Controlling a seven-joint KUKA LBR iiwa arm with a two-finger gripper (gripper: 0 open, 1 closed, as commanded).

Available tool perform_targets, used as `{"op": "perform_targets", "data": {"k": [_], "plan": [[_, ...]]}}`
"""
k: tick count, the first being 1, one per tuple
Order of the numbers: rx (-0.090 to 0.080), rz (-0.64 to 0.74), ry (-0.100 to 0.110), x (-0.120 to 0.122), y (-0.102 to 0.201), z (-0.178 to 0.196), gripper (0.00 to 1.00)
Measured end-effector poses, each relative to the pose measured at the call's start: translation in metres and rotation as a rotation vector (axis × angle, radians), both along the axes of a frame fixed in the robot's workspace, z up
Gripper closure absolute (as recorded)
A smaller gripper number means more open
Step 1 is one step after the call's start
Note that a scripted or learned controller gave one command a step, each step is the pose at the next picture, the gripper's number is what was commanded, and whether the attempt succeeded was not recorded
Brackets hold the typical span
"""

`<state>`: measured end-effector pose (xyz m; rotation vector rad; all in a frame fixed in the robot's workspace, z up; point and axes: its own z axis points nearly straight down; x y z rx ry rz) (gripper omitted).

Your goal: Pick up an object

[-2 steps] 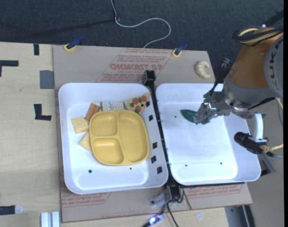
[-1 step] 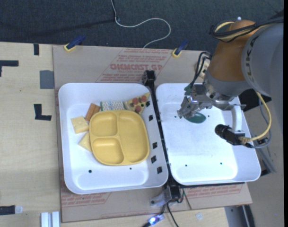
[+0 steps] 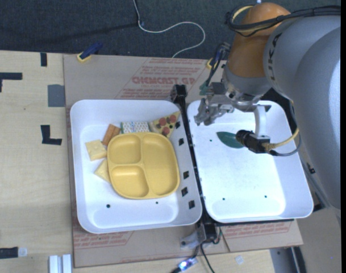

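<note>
Yellow plate [image 3: 143,165] in left bin [image 3: 82,169].

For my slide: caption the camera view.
Gripper hovers over right bin near a teal object; yellow plate fills left bin.

A workbench seen from above, under even light

A pale wooden bench top [image 3: 25,169] filled the left side, marked with short black tape strips [image 3: 7,81] and a grey patch [image 3: 56,94]. A brown cardboard sheet [image 3: 155,77] with faded red print lay flat across its middle. Beyond the far edge stretched dark blue-grey carpet [image 3: 59,13], crossed by a thin white cable [image 3: 171,27] that looped loosely. A small blue and yellow clip [image 3: 90,51] sat at the cardboard's far left corner.
</note>
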<state>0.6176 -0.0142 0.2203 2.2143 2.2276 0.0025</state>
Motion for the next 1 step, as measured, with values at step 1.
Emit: {"op": "perform_targets", "data": {"k": [1], "plan": [[0.0, -0.001, 0.002, 0.0179, 0.0378, -0.0012, 1.0]]}}
